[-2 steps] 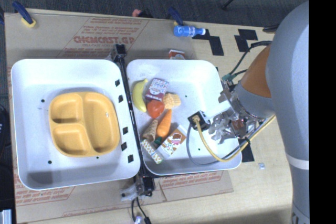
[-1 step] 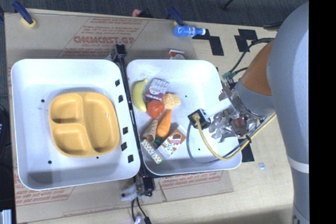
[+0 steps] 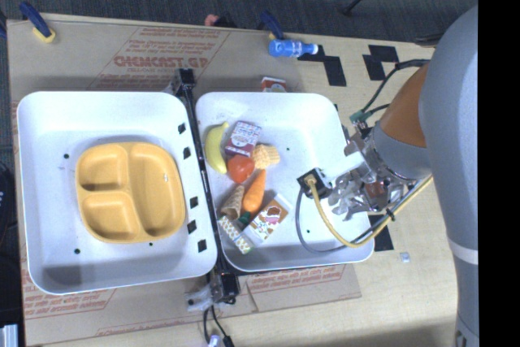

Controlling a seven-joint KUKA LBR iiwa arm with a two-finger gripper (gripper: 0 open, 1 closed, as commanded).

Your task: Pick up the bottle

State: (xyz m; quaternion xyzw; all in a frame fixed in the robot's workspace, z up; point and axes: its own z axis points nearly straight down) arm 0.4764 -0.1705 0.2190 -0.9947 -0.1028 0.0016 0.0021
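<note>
Grey arm (image 3: 457,118), right side of frame.
Smooth rounded grey shell; orange band (image 3: 406,116) above wrist; thin dark cables (image 3: 382,89) looping at its upper left; gripper (image 3: 363,195) silvery metal, blocky, lower down.

Bench (image 3: 410,297) carries printed cardboard (image 3: 162,53), and on it sits the right bin (image 3: 313,134), with the left bin (image 3: 49,126) touching its side and a blue bottle (image 3: 291,49) lying just beyond it.

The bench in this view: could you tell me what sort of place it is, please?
Probably a robotics lab bench: two white bins on cardboard, toy food heaped in the right bin, and a robot gripper over that bin's right side.
</note>
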